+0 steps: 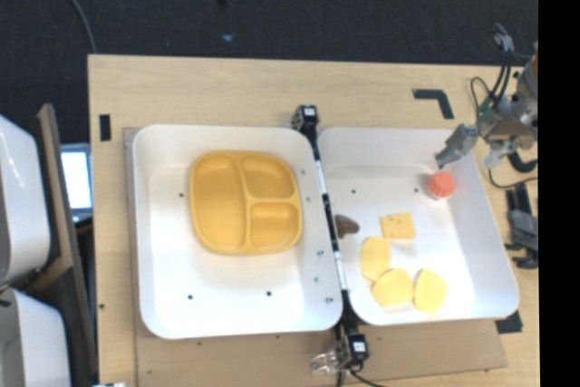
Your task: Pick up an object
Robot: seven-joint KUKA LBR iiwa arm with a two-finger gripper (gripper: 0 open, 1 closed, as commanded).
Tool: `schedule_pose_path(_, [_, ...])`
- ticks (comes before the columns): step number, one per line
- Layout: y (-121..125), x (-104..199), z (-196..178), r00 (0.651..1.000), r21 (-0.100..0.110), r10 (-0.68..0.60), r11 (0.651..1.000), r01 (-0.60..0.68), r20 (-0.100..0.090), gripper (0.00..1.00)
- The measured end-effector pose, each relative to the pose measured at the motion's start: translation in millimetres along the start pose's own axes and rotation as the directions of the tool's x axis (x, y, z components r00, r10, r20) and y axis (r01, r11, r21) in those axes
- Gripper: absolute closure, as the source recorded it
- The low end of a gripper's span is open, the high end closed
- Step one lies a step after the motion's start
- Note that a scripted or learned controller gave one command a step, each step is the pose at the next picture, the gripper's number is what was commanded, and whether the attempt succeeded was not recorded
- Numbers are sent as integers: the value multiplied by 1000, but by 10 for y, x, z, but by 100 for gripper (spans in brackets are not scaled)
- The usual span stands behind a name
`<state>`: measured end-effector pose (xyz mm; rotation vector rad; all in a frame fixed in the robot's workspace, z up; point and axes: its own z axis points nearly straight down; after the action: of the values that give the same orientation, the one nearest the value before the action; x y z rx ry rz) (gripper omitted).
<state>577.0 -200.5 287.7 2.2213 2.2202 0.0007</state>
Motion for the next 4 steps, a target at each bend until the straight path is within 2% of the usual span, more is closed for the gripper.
schedule_pose_path(1, [36, -62, 449, 1000, 4, 1, 1000, -1, -1, 0])
schedule_pose_path(2, [12, -74, 1078, 1000, 6, 0, 1000, 0, -1, 0])
schedule_pose_path(3, [-58, -40, 1527, 1000, 4, 0, 1000, 0, -1, 0])
schedule_pose_path(4, [-43, -48, 1396, 1000, -1, 1, 1000, -1, 0, 100])
